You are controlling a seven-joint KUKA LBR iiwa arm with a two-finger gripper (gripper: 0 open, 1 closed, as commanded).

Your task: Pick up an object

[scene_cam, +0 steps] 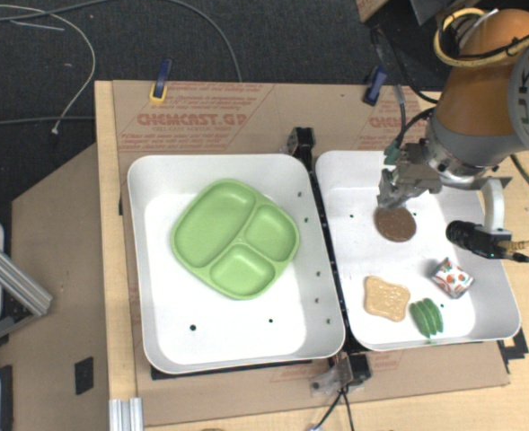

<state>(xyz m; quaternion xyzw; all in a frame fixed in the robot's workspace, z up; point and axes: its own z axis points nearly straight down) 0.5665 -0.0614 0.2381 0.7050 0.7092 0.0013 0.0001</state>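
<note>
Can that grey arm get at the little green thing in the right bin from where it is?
Probably yes. The green item lies in the open near the right bin's front edge, beside the tan biscuit, with nothing on it. The gripper hangs over the brown disc in that bin.

Divided plate (235, 238) in left bin (147, 268); cookie (395, 224), toast (386, 299) in right bin (354, 178)

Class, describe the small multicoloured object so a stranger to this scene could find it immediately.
Find the right-hand white bin. Along its near right side sit a tan toast-shaped piece, a green pod-like piece and, furthest right, the target. It alone is boxy and white with red and green patches.
</note>
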